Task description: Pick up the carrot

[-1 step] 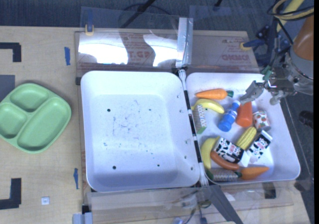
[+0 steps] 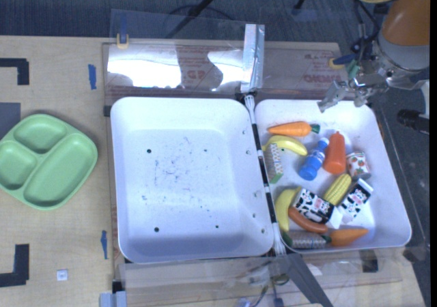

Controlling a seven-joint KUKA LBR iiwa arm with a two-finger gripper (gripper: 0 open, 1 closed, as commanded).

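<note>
You see the carrot (image 2: pixel 292 129) lying on its side near the far edge of the right bin (image 2: pixel 390 183), its green top pointing right. Just in front of the carrot lies a banana (image 2: pixel 285 145), touching or nearly touching it. To the carrot's right, a little nearer to you, a blue bottle (image 2: pixel 313 162) and an orange-red bottle (image 2: pixel 334 153) lie side by side. Farther forward from the carrot, a corn cob (image 2: pixel 337 188), a black-and-white cow-patterned toy (image 2: pixel 314 207), a second banana (image 2: pixel 283 209) and another orange vegetable (image 2: pixel 347 235) crowd the near part of the same bin.

The hand (image 2: pixel 339 96) hangs over the far right corner of that bin, up and to the right of the carrot and well apart from it. Nothing sits between its fingers; whether they are apart or together, you cannot tell from this angle.

Left of the carrot's bin lies the left bin (image 2: pixel 136 128), and beyond it, on the bench (image 2: pixel 54 251), a green divided plate (image 2: pixel 44 160).
</note>
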